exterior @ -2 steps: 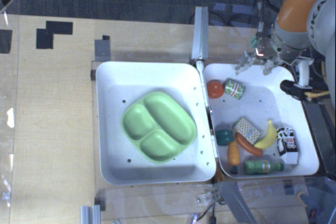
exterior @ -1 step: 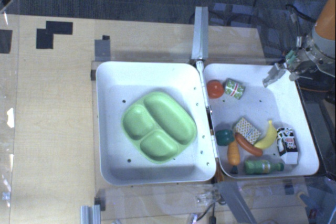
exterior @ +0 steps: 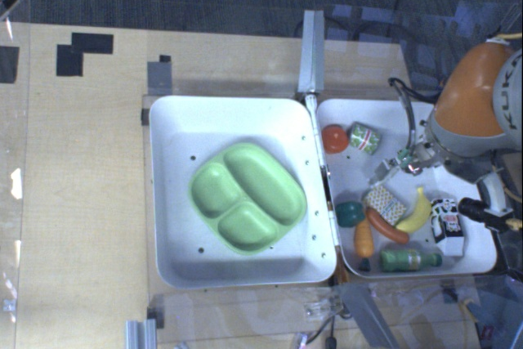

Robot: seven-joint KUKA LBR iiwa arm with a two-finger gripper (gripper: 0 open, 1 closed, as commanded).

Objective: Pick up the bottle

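The bottle (exterior: 410, 259) is green with a darker cap end and lies on its side along the front wall of the right bin (exterior: 482, 261). My gripper (exterior: 400, 163) hangs over the middle of that bin, below the orange-banded wrist, well behind the bottle and apart from it. Between the two lie a checkered packet (exterior: 384, 203) and a banana (exterior: 417, 211). Nothing is seen held in the gripper.
The right bin also holds a red ball (exterior: 334, 138), a green can (exterior: 364, 138), a teal piece (exterior: 349, 213), a carrot (exterior: 364, 239), a sausage (exterior: 387, 226) and a black-and-white carton (exterior: 447, 221). A green divided plate (exterior: 248, 196) sits in the left bin (exterior: 176, 135).
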